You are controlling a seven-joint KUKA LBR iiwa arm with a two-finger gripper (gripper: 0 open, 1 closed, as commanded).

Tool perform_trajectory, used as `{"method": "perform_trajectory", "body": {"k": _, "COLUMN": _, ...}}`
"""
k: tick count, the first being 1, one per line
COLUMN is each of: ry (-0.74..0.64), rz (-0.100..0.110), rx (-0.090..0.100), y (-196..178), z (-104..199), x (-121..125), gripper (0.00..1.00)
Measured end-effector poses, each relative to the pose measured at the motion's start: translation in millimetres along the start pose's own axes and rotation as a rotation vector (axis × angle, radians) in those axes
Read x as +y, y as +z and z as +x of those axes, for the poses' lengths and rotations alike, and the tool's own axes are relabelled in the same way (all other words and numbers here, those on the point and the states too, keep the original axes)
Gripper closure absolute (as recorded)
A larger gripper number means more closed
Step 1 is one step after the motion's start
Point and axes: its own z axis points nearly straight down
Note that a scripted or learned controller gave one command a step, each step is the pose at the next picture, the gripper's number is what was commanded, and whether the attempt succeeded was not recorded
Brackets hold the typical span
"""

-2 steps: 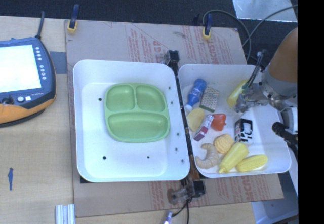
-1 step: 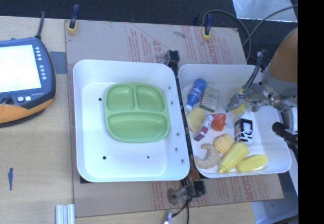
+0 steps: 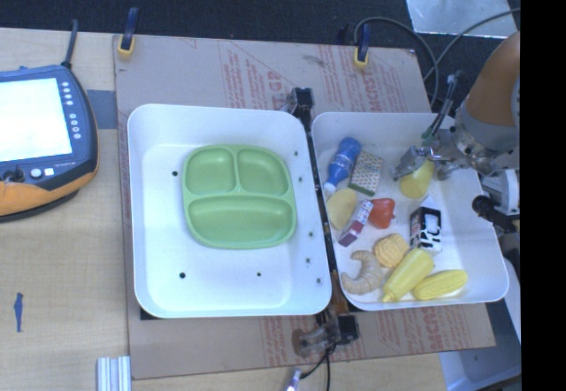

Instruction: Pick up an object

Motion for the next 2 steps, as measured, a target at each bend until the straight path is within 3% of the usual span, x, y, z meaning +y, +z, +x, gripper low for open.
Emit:
{"method": "perform_trajectory", "body": {"k": 1, "ry": 0.002, "rz": 0.003, "rx": -0.001, "y": 0.5, "z": 15.1, "x": -41.2, "gripper": 0.00}}
{"method": "perform_trajectory", "body": {"k": 2, "ry": 0.002, "rz": 0.004, "rx": -0.002, "y": -10.2, "z": 14.2, "x": -41.1, "gripper": 1.00}}
